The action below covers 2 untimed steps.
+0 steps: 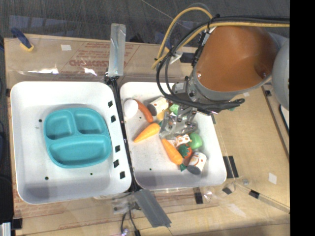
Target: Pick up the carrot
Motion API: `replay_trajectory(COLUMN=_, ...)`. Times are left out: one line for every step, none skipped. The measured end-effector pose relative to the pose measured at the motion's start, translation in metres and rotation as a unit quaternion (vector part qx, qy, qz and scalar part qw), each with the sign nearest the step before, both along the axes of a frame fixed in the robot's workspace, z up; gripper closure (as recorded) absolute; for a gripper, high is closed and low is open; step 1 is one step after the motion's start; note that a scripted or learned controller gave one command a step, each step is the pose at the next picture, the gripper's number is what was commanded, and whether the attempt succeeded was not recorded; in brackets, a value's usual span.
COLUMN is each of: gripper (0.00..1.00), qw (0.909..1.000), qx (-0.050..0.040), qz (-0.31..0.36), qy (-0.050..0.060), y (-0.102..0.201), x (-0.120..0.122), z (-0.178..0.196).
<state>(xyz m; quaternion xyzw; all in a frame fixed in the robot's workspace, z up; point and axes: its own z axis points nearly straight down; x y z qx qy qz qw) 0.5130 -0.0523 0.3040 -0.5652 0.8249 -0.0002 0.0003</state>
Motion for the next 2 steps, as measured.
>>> replay_trajectory(gripper=1.0, qw=0.9539, qx=0.0003, qz=0.3, qy=0.001, y=0.04, x=-0.034, z=0.012)
replay_trajectory(gripper=1.0, qw=0.9111, qx=0.0003, qz=0.412, qy=0.002, y=0.007, x=-0.036, z=-0.019)
